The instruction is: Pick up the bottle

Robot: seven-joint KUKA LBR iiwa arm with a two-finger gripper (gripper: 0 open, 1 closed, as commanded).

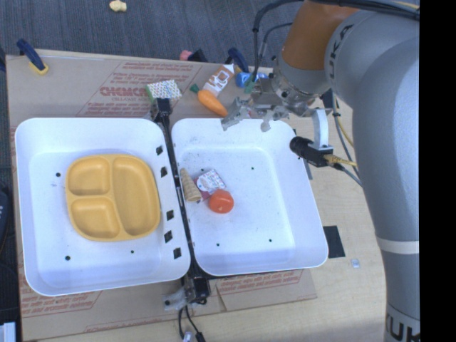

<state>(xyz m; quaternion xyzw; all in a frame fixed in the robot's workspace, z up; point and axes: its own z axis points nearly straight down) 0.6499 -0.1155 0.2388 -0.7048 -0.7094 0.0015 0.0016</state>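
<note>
Claw (248,117) sits over the back rim of the right bin (299,212), fingers spread apart, nothing between them. Bottle (214,191) lies on its side in the right bin, left of centre: red cap toward the front, label facing up. A ridged tan cone (189,185) lies just beside it, against the divider wall. Left bin (35,191) holds a yellow three-section tray (112,196). On the worktop (85,84) behind the bins: an orange carrot toy (211,102), a small white-and-orange bottle (217,80), a green-patterned packet (164,90). Claw and bottle are well apart.
</note>
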